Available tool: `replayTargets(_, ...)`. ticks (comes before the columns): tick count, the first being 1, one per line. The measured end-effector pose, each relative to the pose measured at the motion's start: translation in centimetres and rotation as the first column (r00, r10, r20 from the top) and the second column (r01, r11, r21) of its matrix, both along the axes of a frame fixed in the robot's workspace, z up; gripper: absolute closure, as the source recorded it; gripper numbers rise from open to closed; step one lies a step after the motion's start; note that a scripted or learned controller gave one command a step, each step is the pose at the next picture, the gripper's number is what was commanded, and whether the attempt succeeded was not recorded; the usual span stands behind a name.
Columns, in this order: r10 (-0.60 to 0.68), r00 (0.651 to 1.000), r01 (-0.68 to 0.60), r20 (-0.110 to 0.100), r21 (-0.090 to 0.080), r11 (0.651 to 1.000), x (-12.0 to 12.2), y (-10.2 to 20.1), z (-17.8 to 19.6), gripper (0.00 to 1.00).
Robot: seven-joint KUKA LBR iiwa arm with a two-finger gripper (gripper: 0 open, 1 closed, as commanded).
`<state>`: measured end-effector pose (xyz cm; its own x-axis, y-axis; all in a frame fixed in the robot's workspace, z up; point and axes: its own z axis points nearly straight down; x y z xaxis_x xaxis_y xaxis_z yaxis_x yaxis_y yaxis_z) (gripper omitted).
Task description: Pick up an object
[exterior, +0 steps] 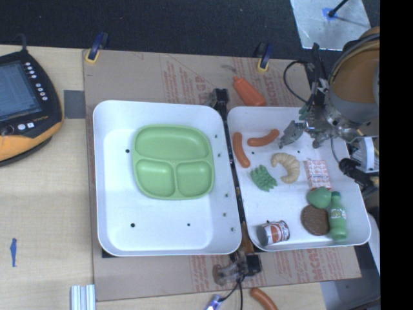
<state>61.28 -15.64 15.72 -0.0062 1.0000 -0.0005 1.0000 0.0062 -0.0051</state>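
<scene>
Approach: the tool (292, 134) hovers over the right bin (361, 237).
Fingers look spread, pinching nothing; sausage (263, 137) just left, croissant (287, 166) below; next, descend and close.

No readable text; print on cardboard (193, 76) too blurred

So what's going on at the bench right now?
The arm's gripper hovers over the upper edge of the right bin, beside a sausage and above a croissant, with nothing visibly held. A can, a green bottle and other toy food lie lower down. The left bin holds a green divided plate.
</scene>
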Motion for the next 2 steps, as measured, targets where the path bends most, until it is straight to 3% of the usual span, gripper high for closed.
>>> replayTargets(1,-0.001,1.000,0.001,-0.001,0.000,1.000,-4.0,1.9,-6.6,0.00)
replayTargets(2,-0.003,1.000,0.003,0.003,0.001,1.000,2.3,2.1,-6.5,0.00)
